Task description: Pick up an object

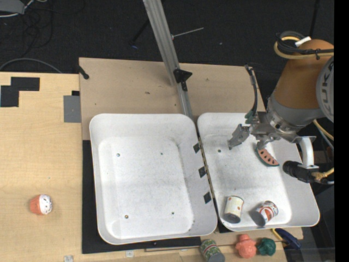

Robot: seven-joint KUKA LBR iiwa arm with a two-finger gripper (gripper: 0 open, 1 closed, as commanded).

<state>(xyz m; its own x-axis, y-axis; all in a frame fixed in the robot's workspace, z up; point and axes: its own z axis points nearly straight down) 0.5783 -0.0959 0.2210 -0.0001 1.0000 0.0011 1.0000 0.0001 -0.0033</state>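
The gripper (252, 138), jaws apart, partly hides a watermelon slice (266, 156); a cup (234, 208) and a can (265, 212) lie lower right.

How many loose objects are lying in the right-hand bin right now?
3: a white cylindrical cup and a red-and-white can near the front edge, and a reddish watermelon-slice toy below the hand. The arm may hide more.
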